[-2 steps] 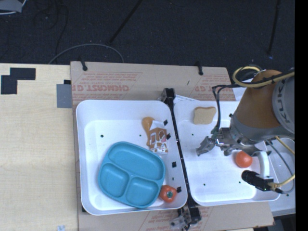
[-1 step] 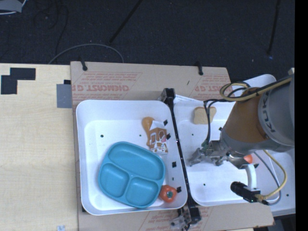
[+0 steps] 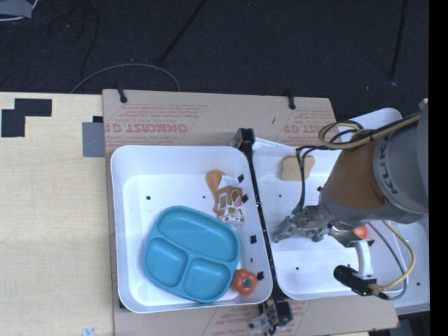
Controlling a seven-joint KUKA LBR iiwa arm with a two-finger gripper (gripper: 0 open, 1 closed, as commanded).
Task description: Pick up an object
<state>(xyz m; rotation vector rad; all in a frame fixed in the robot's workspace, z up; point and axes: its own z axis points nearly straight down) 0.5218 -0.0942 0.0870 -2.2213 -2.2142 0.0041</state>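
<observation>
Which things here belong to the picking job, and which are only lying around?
Job:
gripper, low in the right bin
tan piece in that bin
blue tray, tomato, printed packet in the left bin

Lying about:
cardboard sheet
cables

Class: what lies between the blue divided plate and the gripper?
In the camera view, the black divider where both bins meet separates the blue divided plate from the gripper.

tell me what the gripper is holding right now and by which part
Cannot be told. The gripper sits low in the right bin, and nothing is visible in it from this view.
</observation>
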